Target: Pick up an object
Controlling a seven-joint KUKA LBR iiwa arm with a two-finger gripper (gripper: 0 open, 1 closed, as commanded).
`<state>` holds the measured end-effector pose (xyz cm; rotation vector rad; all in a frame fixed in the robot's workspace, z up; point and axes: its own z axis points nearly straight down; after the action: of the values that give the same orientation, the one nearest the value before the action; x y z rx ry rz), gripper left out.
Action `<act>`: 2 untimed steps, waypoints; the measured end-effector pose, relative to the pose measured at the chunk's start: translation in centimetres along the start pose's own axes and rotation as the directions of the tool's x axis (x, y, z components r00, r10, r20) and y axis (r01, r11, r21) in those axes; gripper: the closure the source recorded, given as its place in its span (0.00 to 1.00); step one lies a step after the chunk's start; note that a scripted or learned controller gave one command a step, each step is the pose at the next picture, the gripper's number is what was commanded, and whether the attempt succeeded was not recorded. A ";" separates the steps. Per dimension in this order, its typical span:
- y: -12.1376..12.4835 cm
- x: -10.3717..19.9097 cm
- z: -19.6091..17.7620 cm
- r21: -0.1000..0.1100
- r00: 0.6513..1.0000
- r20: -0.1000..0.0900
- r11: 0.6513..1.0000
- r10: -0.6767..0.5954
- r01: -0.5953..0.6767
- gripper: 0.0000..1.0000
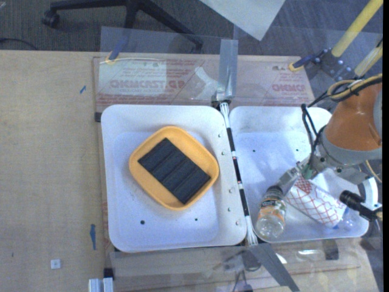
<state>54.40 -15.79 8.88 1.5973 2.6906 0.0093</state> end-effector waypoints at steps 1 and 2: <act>2.4 0.6 0.0 0.002 1.000 0.000 1.000 -0.012 0.012 0.00; -3.6 2.4 -1.4 0.012 0.988 -0.008 0.988 0.152 -0.152 0.00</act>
<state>50.09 -15.41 10.20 1.8055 2.5727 0.0019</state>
